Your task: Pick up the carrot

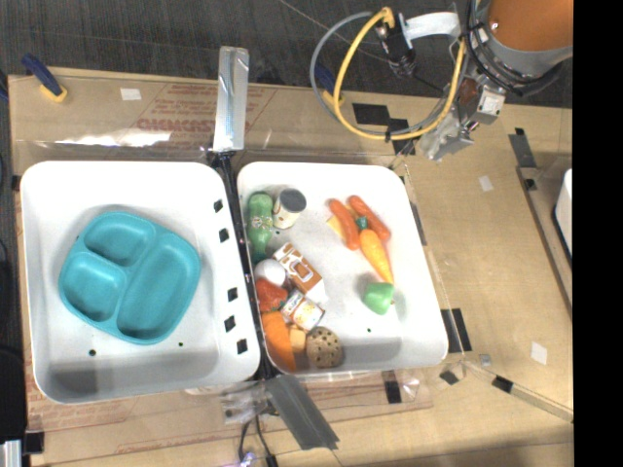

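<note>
bench (487,261): brown board | bins (409,261): white | floor (146,17): dark | tool (450,142): state unclear

A robotics lab — taped cardboard-topped bench (487,261), twin white bins (39,261), loose yellow cabling (343,66) overhead.

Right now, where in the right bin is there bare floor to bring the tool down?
Bare floor in the right bin: the centre strip between the carrot and the snack packets, and the top right corner. The left wall is crowded.

arm (526,13): cut off at top edge | tool (443,144): fingers blurred
</note>
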{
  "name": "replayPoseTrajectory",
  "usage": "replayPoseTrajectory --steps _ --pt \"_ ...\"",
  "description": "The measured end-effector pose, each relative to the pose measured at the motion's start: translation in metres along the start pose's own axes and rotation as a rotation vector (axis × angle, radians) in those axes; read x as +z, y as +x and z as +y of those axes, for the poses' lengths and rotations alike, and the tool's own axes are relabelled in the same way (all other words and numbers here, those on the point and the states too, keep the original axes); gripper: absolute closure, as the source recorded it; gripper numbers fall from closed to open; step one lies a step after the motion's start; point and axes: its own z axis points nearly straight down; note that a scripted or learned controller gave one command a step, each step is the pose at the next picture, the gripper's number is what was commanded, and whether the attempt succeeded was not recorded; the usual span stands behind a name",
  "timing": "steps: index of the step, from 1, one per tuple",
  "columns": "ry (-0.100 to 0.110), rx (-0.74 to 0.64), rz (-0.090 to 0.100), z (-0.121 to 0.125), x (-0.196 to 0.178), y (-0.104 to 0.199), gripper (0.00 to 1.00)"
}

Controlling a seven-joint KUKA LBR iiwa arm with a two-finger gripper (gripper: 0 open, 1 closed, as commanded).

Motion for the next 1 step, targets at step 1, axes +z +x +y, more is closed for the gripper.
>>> replayPoseTrajectory --steps 1 --pt "0.001 -0.003 0.002 -0.0014 -0.0023 0.0001 1.0"
